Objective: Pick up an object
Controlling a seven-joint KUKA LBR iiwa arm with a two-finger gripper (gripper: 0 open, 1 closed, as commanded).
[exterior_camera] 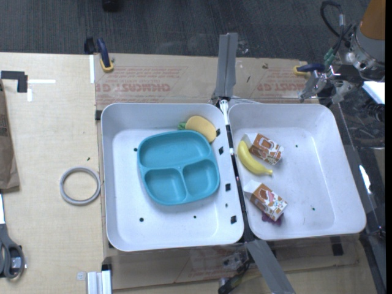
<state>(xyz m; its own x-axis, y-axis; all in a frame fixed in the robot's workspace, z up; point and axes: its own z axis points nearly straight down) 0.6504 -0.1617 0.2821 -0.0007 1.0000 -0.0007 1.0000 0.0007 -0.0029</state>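
Banana (252, 158) lies beside carton (266, 149), right bin (318, 127).

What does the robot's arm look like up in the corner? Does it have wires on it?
The arm has an orange band at the top and a grey metal part below it. Yes, there are wires: a dark cable loops out beside it. The end effector at its tip is small, made of dark and silvery parts, and too tangled to make out clearly.

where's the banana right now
The banana lies in the right bin, near its left wall, touching the upper snack carton and above the lower snack carton.
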